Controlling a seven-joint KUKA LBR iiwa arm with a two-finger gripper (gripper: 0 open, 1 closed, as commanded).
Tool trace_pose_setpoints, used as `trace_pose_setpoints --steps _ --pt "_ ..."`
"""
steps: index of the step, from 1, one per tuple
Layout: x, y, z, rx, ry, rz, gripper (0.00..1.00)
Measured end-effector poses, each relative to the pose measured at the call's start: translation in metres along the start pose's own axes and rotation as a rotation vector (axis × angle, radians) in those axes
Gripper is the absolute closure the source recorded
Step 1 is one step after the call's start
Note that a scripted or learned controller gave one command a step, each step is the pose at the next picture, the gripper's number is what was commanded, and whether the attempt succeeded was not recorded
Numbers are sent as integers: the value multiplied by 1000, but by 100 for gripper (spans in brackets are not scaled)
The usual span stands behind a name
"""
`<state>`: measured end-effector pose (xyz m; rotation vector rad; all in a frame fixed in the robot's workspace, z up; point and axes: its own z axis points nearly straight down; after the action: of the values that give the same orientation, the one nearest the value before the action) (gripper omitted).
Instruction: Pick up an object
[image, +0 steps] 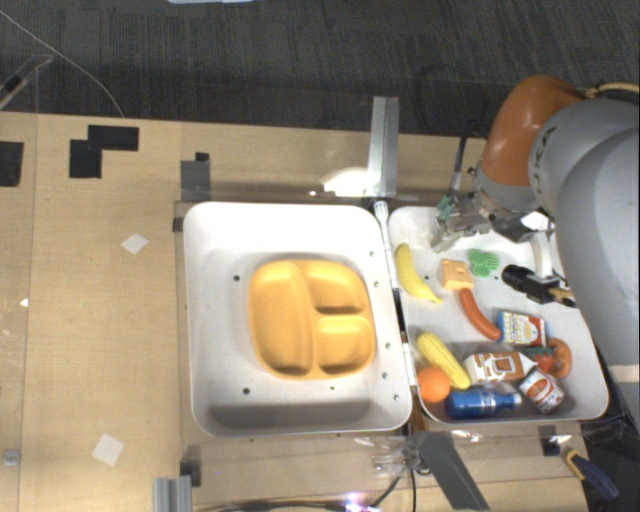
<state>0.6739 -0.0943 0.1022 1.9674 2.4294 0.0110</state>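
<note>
Nearest us, along the front rim of the right-hand shallow white plastic bin (592, 405), we see a blue bottle lying on its side (482, 403), a round orange fruit (433, 384), a bumpy yellow corn cob (442, 359) and two small labelled cans (543, 391), packed close with little room between them. Further back lie a smooth orange-red sausage (479, 314), a tan cracker-like square (456, 273), a green ridged piece (484, 263) and a curved yellow banana (413, 274) just beside the dividing wall. The left-hand shallow white bin (210, 330) holds a glossy yellow divided tray (308, 318) with bare floor all around it. At the far edge, the metal two-finger gripper (452, 226) hangs over the right bin's back corner; its fingers seem slightly apart, with nothing between them, though the view is blurred.
</note>
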Motion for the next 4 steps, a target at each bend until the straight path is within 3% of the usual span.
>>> trace_pose_setpoints --steps 1,2,3,4 --pt "1 0 1 1 1 0 0" --pt "-7 -5 15 10 4 267 0" --pt "15 -33 13 8 4 428 0" --pt "15 -30 -1 -1 1 421 100"
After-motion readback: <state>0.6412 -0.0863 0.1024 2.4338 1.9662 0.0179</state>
